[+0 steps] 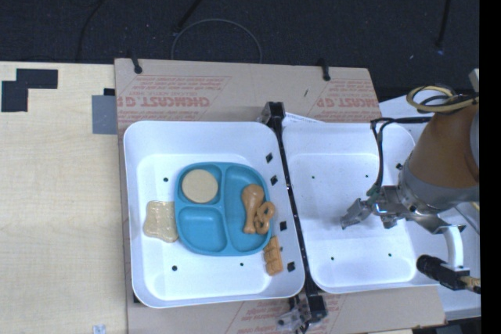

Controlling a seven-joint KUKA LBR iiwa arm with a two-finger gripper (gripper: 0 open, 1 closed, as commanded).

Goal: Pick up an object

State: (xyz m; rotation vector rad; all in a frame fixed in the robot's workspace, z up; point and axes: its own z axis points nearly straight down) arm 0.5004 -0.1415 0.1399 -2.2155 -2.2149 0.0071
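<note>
Cardboard (pixel 329 98) under the bins carries mirrored red print, not readable; left bin (pixel 149 145) holds blue tray (pixel 207 235) with round cracker (pixel 200 185) and pretzel (pixel 257 209); beige piece (pixel 161 220) and another snack (pixel 272 255) beside tray; gripper (pixel 356 216) over right bin (pixel 329 168), fingers (pixel 349 219) apart, holding nothing.

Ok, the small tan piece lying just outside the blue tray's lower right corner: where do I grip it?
Probably across the narrow width of the tan piece, descending from above. It lies flat and elongated between the blue tray and the left bin's wall, so side access looks tight.
</note>
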